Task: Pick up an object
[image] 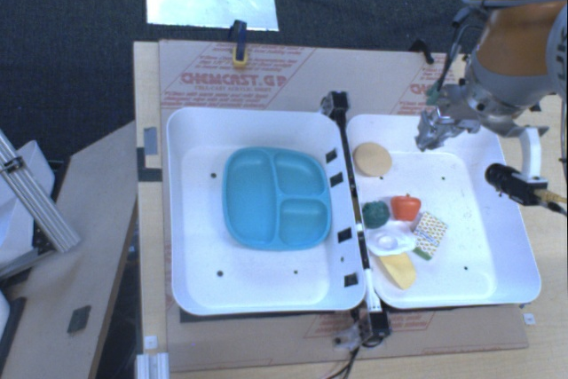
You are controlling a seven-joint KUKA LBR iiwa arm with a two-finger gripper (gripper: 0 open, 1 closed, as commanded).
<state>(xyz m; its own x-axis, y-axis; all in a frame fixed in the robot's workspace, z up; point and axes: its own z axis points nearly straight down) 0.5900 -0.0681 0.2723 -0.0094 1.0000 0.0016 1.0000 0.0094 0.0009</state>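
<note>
Overhead, we see end effector (435,134) near back edge of right bin (497,280); finger state unclear, nothing visibly held. Tan round disc (373,159) lies just left of it. We judge disc light, stiff, flat: grip across its edges.

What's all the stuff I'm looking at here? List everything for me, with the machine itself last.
bins: two, white, side by side on the bench.
divided plate: one, light blue, middle of the left bin.
round flat disc: one, tan, top left of the right bin.
broccoli-like toy: one, dark green, right bin by the divider.
tomato-like toy: one, orange-red, beside the green one.
fried-egg toy: one, white, below those.
yellow piece: one, under the egg.
patterned packet: one, right of the egg.
arm: one, grey and orange, from the right.
hand: one, metallic, over the right bin's far edge.
</note>
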